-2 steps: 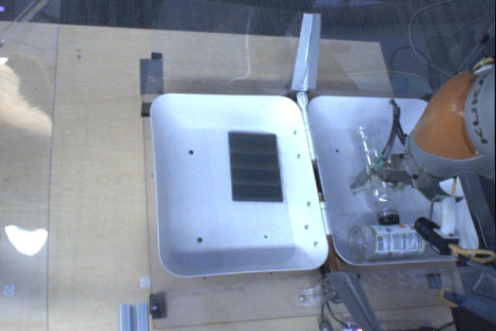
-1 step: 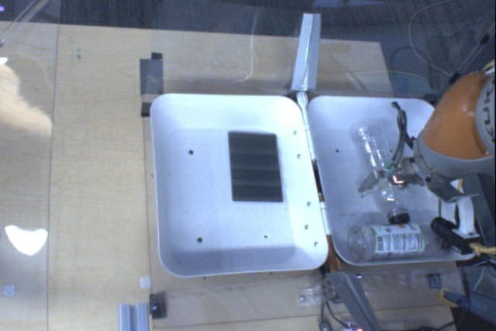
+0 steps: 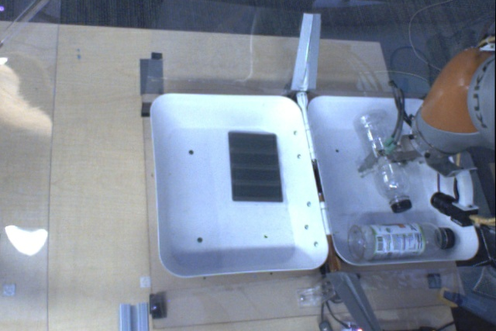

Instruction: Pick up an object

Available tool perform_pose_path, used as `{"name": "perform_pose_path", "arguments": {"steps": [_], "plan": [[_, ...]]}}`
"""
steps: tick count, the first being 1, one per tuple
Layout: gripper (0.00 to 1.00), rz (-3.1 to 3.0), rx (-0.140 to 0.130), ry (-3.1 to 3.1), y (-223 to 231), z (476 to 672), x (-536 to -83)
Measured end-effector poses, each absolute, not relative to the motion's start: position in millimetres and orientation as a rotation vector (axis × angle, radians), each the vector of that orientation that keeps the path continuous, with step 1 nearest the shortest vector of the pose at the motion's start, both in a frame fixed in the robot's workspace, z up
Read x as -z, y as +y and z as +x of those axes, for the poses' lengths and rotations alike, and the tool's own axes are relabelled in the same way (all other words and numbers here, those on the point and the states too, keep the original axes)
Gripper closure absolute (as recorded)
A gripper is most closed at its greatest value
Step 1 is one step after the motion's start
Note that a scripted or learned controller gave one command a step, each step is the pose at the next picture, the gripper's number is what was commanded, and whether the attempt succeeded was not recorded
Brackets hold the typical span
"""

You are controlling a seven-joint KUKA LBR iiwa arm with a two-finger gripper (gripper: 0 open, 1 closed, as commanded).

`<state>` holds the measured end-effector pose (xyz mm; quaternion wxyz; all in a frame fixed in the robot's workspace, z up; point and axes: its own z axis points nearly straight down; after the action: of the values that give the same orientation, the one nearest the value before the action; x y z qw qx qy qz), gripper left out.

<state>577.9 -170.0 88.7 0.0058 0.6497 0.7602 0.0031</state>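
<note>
- Where the arm (image 3: 457,101) reaches in from the right, its gripper (image 3: 390,155) is seen low over the right bin (image 3: 341,190), laid across the middle of a small clear bottle (image 3: 393,184).
- Whether the gripper is spread or closed on that bottle cannot be told, as glare and clear plastic blur the metal parts there.
- The small clear bottle is found lying on the bin floor. It is tilted from the upper left to the lower right, with its black cap turned toward the near edge.
- A labelled bottle (image 3: 391,239) is laid on its side along the near wall of the same bin. Its dark cap is pointed right, and it is kept apart from the first bottle by a narrow gap.
- A dark ribbed slab (image 3: 255,167) is set flat at the centre of the left bin (image 3: 186,198), well apart from the gripper.
- Both bins are placed side by side, touching, on the pale wooden bench (image 3: 93,205).
</note>
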Motion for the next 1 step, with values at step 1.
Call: {"name": "perform_pose_path", "arguments": {"steps": [1], "plan": [[0.0, 1.873, 0.001, 2.524, -191.6, 647.1, -86.3]]}}
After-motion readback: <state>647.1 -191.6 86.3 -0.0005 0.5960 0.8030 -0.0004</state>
